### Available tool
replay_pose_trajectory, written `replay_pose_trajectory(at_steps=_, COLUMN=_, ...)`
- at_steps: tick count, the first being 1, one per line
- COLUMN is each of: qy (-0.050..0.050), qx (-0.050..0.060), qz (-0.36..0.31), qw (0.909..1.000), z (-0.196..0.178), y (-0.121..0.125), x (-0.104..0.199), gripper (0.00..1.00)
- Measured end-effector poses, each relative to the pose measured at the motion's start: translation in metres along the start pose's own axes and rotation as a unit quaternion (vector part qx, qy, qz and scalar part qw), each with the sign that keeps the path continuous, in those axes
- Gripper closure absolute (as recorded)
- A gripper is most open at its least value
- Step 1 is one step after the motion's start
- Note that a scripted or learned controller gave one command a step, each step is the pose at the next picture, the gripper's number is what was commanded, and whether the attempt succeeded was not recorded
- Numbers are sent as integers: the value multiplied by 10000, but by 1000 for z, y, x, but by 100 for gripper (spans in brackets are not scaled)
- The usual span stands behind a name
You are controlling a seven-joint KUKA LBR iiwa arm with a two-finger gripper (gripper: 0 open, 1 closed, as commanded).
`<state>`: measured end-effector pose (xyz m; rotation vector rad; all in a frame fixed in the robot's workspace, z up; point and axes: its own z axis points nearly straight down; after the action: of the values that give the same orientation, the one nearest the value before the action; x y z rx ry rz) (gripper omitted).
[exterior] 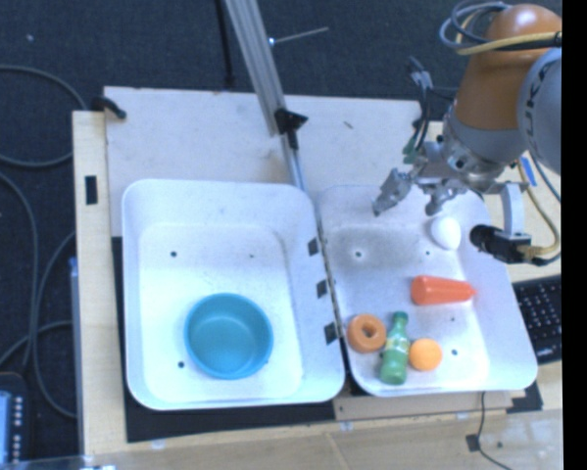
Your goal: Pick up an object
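My gripper [412, 197] hangs over the back part of the right bin [371, 248], its two fingers spread apart with nothing between them. Just right of it lies a white egg [445, 232]. An orange carrot [441, 290] rests further forward on the right side. Near the front edge sit an orange ring-shaped doughnut [366, 332], a green bottle [395, 350] and a small orange ball [425, 354], close together. The left bin [156, 223] holds a blue bowl [228, 335] at its front.
A slanted metal rod [262, 67] on a black clamp stands behind the two bins. A dark keyboard [543, 316] lies off the bench at the right. Cables run over the dark floor at the left.
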<state>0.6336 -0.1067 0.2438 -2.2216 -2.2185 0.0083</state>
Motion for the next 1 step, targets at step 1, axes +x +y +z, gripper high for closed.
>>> replay_pose_trajectory(at_steps=1, qy=1, qx=2, qz=-8, qw=10000, z=56, y=1, x=8, gripper=0)
